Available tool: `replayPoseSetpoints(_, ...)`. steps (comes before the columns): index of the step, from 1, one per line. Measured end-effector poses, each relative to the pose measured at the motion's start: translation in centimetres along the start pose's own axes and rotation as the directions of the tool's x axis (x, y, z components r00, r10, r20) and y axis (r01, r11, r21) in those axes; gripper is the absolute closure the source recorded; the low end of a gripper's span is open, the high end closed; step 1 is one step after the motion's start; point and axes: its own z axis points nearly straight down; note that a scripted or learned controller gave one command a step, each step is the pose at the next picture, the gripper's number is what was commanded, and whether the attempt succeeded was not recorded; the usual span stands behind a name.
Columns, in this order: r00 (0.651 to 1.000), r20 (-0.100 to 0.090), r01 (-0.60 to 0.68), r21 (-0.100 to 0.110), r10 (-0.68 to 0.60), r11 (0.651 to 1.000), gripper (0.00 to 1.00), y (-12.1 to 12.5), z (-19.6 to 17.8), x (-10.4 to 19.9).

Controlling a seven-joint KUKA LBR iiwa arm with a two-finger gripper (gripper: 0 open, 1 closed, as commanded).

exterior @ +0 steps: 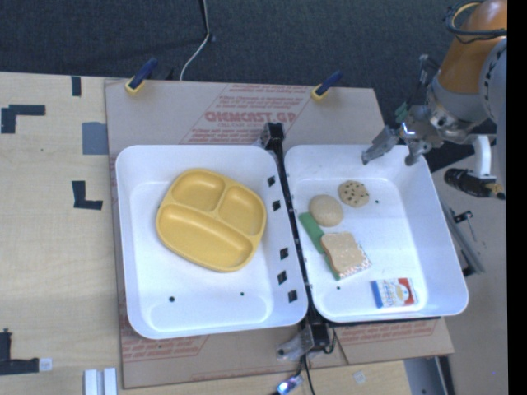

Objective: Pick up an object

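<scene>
My gripper hangs over the far right corner of the right bin, its two fingers spread open with nothing between them. Below and left of it, inside that bin, lie a round cookie and a pale bun. A sandwich slice rests on a green strip toward the bin's middle. A small red, white and blue packet lies near the front edge. The gripper touches none of them.
The left bin holds a yellow divided plate. A black divider runs between the bins. Yellow and blue clamps pin the cardboard sheet at the back. A cable trails over the back.
</scene>
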Motion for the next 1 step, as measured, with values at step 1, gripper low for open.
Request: replayPoseSetpoints(1, 1.0, 0.0, 0.0, 0.005, 0.0, 1.0, 0.0, -0.82, 6.1, 0.44)
